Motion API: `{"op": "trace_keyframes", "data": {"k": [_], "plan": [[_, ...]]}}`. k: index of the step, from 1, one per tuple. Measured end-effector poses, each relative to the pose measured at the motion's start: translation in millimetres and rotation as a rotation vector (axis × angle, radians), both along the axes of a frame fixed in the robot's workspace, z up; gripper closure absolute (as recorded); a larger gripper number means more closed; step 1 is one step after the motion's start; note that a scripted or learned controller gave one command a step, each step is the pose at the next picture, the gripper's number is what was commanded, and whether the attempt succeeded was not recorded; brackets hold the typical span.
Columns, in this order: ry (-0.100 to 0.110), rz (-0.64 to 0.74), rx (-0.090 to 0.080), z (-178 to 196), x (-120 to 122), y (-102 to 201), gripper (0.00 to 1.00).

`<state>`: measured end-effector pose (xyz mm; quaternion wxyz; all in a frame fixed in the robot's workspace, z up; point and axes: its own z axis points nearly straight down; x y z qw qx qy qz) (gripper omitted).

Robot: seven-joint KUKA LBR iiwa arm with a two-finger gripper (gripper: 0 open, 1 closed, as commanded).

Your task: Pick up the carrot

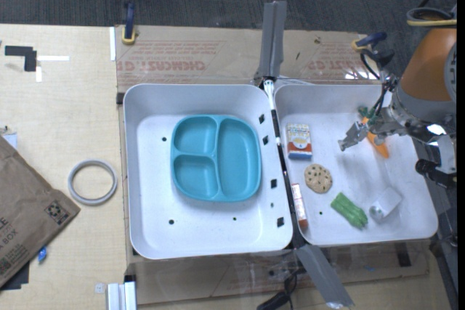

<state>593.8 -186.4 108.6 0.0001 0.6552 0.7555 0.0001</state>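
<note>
The carrot [381, 146] is a small orange piece in the right bin [407, 229], near its far right side. My gripper [369, 131] hovers right over it, coming in from the right below the orange wrist band. The carrot's upper end sits under the gripper's metal parts, and its lower end pokes out below them. I cannot make out whether the carrot is gripped or simply lies on the bin floor beneath the gripper.
The right bin also holds a small snack box [298, 141], a cookie [317, 177], a green item [349, 210] and a pale grey item [386, 203]. A teal divided plate [218, 156] lies in the left bin [145, 229]. A tape ring [92, 180] rests on the bench.
</note>
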Motion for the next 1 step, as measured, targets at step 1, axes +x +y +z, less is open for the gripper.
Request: {"op": "trace_keyframes", "data": {"k": [1], "plan": [[0.010,-0.007,0.026,-19.4,27.5,-15.7,0.00]]}}
